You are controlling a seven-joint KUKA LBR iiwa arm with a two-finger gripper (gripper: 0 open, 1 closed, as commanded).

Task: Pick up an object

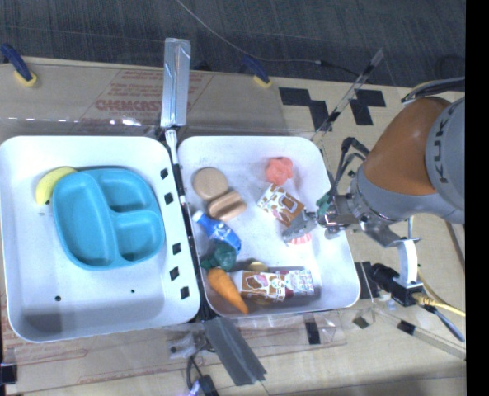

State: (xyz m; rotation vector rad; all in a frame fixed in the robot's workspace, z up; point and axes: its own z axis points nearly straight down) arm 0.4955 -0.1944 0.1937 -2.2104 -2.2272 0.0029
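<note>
Seen from above, the grey KUKA arm with its orange band (401, 151) reaches in over the right-hand white bin (331, 159) on the desk, its gripper (325, 214) low near that bin's right wall; whether it is released or clenched cannot be told from this slanted view, and nothing is seen held in it. Just beside the gripper, to its left, lie a small grey-and-red item (297, 235) and a patterned snack packet (279, 204), with a pinkish-red toy (280, 170) further up the bin. Elsewhere in the same bin sit two tan bread-like pieces (217, 191), a blue packet (220, 232), an orange carrot (226, 289) and a printed carton (277, 284) along the lower wall. The left bin (21, 295) holds a blue divided tray (108, 215) with a yellow banana (53, 180) tucked against its upper left edge. The arm appears to be in the approach step, with no object yet lifted; the grey-and-red item looks the likeliest target. The next move would call for settling squarely over one piece, clear of the bin wall and of the neighbouring packet, before closing and raising.
</note>
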